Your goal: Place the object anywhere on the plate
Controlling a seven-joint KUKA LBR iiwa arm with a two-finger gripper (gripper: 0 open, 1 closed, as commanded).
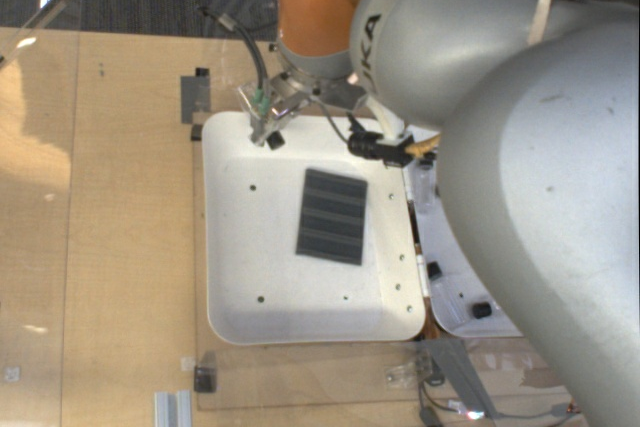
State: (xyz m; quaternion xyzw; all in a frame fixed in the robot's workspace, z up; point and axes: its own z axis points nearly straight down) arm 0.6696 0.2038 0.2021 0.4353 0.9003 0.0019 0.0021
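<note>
Hand [268,129] hangs over the left bin's [240,310] far corner, its spread impossible to tell from here.

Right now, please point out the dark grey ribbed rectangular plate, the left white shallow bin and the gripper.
dark grey ribbed plate [332,216], camera view, its centre
left white bin [240,245], camera view, bare floor
gripper [268,130], camera view, fingertips

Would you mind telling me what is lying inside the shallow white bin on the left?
A dark grey ribbed rectangular plate lies flat near the middle of the left white bin. The gripper hangs over its far corner. The grey arm covers most of the right bin.
</note>
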